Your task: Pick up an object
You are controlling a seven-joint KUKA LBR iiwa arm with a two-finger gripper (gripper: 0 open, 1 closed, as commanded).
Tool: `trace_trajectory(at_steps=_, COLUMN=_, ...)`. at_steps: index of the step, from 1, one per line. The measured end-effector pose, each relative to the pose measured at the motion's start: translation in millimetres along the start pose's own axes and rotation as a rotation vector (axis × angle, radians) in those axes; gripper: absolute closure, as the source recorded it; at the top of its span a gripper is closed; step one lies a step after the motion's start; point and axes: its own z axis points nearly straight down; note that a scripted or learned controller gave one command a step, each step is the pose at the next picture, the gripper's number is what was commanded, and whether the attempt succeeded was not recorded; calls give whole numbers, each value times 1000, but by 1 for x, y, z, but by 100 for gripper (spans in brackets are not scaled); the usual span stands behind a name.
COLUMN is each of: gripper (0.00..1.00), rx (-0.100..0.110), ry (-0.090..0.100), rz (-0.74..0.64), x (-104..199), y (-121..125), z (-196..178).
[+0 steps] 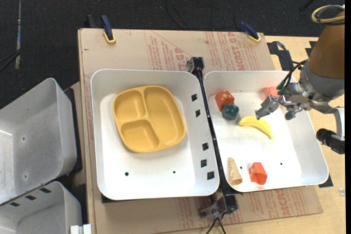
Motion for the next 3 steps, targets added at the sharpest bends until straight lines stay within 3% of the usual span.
trace_trajectory(at_steps=1, gripper=0, rx=-13, ry=-3, rz=-3, x=0, y=3, z=-7)
trace_trajectory(at_steps=3, gripper=0, rx=-8, ry=-1, rz=0, x=-5, y=2, z=120)
